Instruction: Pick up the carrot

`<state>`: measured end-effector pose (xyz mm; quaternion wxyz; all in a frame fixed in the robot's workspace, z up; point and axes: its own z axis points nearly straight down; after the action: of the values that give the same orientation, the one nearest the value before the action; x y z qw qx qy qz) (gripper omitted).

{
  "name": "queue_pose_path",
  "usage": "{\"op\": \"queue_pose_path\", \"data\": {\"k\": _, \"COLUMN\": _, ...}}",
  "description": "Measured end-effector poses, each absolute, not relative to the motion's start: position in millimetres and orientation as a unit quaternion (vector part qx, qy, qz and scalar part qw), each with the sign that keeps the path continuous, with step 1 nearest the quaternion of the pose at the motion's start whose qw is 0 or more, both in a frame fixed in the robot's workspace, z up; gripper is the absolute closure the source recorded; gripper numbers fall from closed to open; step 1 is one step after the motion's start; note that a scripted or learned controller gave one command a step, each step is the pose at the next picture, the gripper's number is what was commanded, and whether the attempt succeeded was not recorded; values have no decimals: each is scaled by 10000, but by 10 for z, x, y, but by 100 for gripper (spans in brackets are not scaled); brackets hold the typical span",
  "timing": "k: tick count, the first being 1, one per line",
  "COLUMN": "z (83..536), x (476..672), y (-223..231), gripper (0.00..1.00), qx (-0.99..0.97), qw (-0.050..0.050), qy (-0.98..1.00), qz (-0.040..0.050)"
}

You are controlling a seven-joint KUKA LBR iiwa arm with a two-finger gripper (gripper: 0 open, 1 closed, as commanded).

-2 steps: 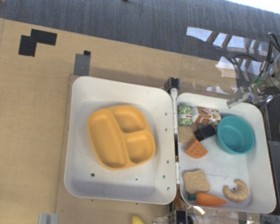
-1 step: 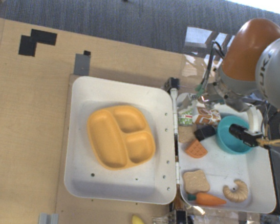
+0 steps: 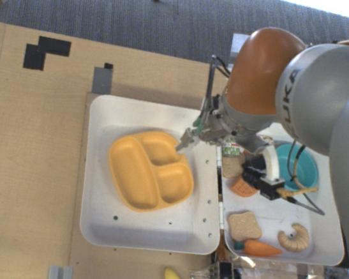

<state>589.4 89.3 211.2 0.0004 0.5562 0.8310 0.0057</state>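
Well apart: carrot (image 3: 263,249) in right bin, pincer (image 3: 187,141) over left.

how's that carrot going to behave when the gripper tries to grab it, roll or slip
The carrot looks smooth and tapered, so it may slip toward its thin end when squeezed. Lying on its side on the right bin floor, it could roll if nudged. It seems stiff, probably a light toy.

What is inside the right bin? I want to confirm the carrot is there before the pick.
The right bin holds the carrot at its near edge, a bread slice, a croissant and a teal bowl. The arm covers the bin's far part.
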Motion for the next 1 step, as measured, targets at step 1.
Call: {"op": "queue_pose_path", "data": {"k": 1, "z": 1003, "x": 6349, "y": 1471, "gripper": 0, "qx": 7213, "qw": 26, "qy": 6926, "qz": 53}}
